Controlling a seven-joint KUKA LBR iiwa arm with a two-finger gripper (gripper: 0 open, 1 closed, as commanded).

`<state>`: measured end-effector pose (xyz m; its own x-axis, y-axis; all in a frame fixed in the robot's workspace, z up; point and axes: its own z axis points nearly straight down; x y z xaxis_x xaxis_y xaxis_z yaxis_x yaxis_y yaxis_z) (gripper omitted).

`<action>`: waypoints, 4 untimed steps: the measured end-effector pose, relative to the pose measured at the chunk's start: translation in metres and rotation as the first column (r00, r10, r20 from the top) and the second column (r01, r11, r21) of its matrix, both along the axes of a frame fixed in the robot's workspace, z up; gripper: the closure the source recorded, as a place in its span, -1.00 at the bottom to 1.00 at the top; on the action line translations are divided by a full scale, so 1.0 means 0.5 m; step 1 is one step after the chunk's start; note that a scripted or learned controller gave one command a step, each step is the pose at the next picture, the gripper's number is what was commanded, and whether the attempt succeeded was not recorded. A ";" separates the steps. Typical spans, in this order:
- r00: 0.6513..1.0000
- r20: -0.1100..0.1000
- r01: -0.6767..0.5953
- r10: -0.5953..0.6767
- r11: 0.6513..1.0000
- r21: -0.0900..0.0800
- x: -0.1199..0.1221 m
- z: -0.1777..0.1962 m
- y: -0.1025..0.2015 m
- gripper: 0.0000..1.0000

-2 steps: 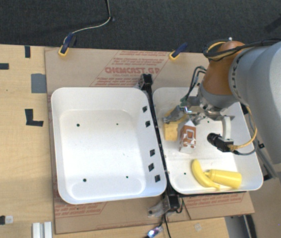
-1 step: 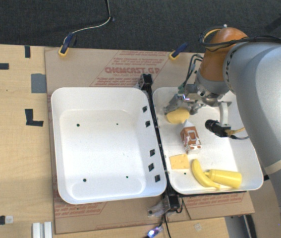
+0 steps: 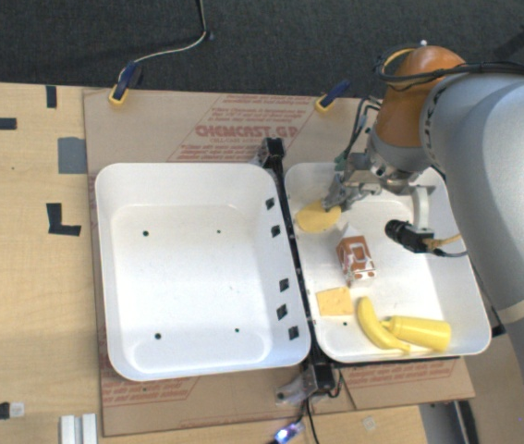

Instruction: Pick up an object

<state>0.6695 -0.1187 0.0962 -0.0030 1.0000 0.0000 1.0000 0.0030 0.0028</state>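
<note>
Fingers (image 3: 340, 195) (spread or pinching: cannot tell) hang directly above the pale yellow disc (image 3: 318, 218), which lies just below-left, long axis horizontal.

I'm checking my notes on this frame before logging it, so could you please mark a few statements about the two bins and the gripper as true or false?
1. The banana lies in the right bin. True.
2. The gripper is over the left bin. False: it is over the right bin's far part, just above the round yellow piece.
3. The small red and white box sits in the right bin. True.
4. The yellow bottle stands apart from the banana. False: it lies right against it.
5. The flat yellow square rests in the left bin. False: it is in the right bin, near the divider.
</note>
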 end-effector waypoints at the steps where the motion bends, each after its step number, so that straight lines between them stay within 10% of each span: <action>1: 1.000 0.015 0.004 -0.004 1.000 -0.006 -0.128 0.466 -0.065 1.00; 2: 1.000 0.016 0.002 -0.002 1.000 -0.006 -0.187 0.862 -0.068 1.00; 3: 1.000 -0.002 0.002 -0.002 1.000 -0.002 -0.185 0.839 -0.066 -1.00; 4: 1.000 -0.001 0.001 -0.001 1.000 -0.003 -0.184 0.860 -0.066 1.00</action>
